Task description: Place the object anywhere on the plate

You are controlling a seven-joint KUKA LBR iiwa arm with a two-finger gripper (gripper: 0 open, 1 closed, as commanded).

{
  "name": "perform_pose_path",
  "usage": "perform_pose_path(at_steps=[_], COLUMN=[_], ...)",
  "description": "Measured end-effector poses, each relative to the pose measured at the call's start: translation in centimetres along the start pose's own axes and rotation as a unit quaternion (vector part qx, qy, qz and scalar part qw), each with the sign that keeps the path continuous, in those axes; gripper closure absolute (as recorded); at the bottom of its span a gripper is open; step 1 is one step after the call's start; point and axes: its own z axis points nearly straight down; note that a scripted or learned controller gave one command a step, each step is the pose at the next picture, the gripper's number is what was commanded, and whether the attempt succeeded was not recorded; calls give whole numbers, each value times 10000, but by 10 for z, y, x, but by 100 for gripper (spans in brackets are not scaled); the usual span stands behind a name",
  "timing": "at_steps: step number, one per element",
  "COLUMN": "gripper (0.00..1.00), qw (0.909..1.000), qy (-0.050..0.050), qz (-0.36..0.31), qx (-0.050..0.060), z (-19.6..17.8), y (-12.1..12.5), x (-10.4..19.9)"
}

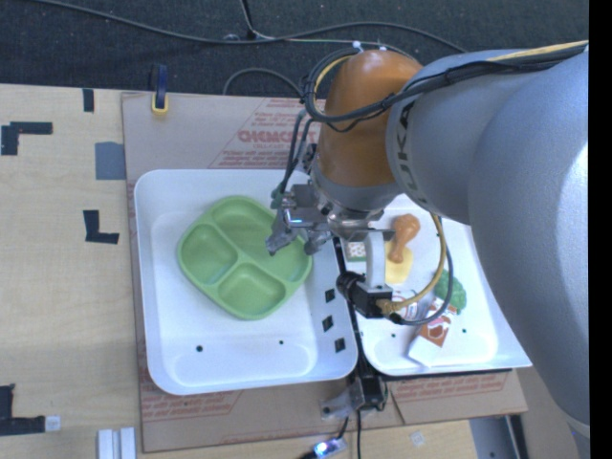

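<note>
While the gripper hangs over the right-hand rim of the green plate, the view does not show whether it is spread or pressed together, nor whether anything sits in it. Most of the plate lies just beyond the gripper on the side away from the arm, in the left bin. It is the one thing in that bin. It has three compartments, one large and two smaller, and it sits turned at a slant to the bin walls, so its long axis runs diagonally across the bin floor. Behind the gripper, on the arm's side, the right bin holds four loose things that can be counted, partly hidden by the arm and its cables. A brown drumstick lies nearest, its thick end pointing up the view and its long axis tilted slightly. A yellow piece touches its lower end. A green leafy piece and a red-and-white carton lie farther off, toward the bin's near corner.
</note>
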Motion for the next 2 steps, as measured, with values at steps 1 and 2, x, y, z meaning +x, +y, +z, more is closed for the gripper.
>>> perform_pose_path(at_steps=[1, 2], gripper=[100, 0], qw=[10000, 10000], qy=[-6, -9], qz=[14, 21], qx=[-16, -11], z=[-3, -2], y=[13, 13], x=[25, 24])
